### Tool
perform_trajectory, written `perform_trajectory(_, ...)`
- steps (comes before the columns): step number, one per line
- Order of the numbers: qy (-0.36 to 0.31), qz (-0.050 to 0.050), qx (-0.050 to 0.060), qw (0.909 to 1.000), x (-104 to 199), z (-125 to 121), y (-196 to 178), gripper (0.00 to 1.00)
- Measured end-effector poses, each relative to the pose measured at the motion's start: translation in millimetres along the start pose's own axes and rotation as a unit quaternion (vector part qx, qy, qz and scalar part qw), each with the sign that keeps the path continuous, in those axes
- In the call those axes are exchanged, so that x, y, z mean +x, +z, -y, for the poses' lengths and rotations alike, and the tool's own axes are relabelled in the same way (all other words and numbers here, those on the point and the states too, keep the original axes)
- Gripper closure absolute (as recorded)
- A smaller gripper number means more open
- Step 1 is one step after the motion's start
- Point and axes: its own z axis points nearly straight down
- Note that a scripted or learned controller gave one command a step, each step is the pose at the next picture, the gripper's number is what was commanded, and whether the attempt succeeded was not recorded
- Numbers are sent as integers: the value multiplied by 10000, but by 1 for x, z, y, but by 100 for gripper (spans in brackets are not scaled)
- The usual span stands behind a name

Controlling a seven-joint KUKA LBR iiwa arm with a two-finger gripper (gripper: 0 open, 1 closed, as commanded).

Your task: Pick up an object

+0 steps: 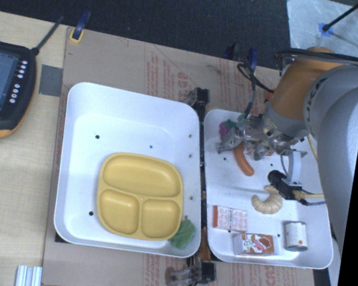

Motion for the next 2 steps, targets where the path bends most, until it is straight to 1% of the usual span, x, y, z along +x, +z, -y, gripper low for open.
perform_trajectory(1,-2,-8,4,10000,0,0,0,0)
perform_trajectory(2,-15,14,27,10000,-3,1,-10,100)
